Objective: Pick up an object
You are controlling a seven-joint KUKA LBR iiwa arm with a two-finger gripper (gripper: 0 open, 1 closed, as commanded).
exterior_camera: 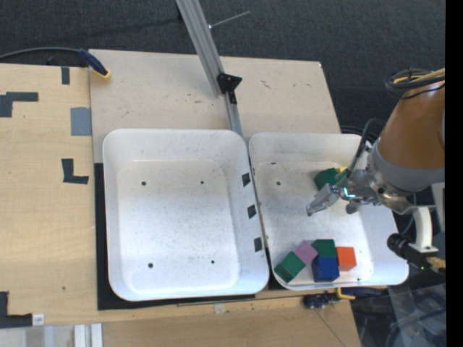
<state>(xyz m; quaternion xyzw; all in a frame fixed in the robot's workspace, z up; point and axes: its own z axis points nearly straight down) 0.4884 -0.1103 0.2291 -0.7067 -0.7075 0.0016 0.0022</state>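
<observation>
Honestly, can't tell what state the gripper (323, 199) is in from up here, but it hangs in the right bin (289, 154) with the green block (327, 176) touching-close at its 12 o'clock, and the block cluster (319, 259) sits well off at 6.

A green block (327, 177) lies in the upper middle of the right bin (289, 154), with a bit of yellow showing at its right edge. Near the bin's front rim sit a cluster: a dark green block (290, 266), a lilac block (306, 251), another green block (324, 247), a blue block (325, 267) and an orange block (346, 257), all packed close together.
</observation>
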